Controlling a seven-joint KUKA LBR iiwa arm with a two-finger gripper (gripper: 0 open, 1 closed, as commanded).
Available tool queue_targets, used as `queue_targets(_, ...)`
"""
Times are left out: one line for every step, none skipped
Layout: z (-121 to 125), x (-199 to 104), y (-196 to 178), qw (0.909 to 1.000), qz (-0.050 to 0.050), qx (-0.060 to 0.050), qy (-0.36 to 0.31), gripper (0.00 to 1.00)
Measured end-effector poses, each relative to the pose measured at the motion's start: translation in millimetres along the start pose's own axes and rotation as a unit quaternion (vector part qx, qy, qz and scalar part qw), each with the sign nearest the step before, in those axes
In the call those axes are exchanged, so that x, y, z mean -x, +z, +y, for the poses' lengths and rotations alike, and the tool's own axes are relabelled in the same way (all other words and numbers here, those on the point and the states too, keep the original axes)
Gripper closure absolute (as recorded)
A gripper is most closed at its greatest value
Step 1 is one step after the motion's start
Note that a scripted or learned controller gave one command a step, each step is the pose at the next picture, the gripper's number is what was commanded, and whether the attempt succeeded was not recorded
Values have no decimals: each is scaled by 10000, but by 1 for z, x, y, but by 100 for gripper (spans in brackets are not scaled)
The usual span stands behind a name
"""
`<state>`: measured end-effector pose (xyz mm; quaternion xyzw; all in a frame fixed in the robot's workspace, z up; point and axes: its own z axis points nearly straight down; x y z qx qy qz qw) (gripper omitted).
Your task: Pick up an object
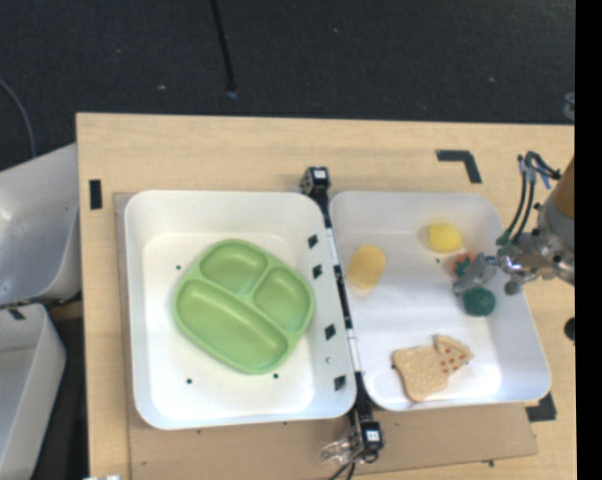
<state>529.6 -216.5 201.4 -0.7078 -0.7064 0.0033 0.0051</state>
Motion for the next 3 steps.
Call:
queue_targets(3, 0, -7, 10000, -17, 62, -17, 0)
queue_targets(3, 5, 36, 10000, -20, 47, -5, 0)
queue_targets(2, 11, 79, 10000, -19, 45, -1, 0)
